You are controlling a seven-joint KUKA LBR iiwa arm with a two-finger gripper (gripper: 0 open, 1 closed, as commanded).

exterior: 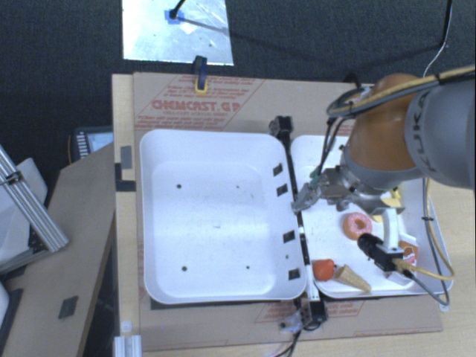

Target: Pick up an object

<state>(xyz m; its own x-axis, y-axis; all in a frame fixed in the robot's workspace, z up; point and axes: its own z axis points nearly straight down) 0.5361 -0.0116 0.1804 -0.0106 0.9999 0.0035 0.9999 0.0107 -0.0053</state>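
One arm (416, 136) reaches from right over right bin (316, 151) | gripper (306, 197) low near divider | gripper state: cannot tell

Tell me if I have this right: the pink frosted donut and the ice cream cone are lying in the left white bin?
Not quite. The camera view shows the pink frosted donut and the ice cream cone lying in the right white bin, under the arm, not the left one.

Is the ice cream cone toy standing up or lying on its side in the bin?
Lying on its side. The ice cream cone toy rests flat on the right bin's floor, tip pointing right toward the near edge.
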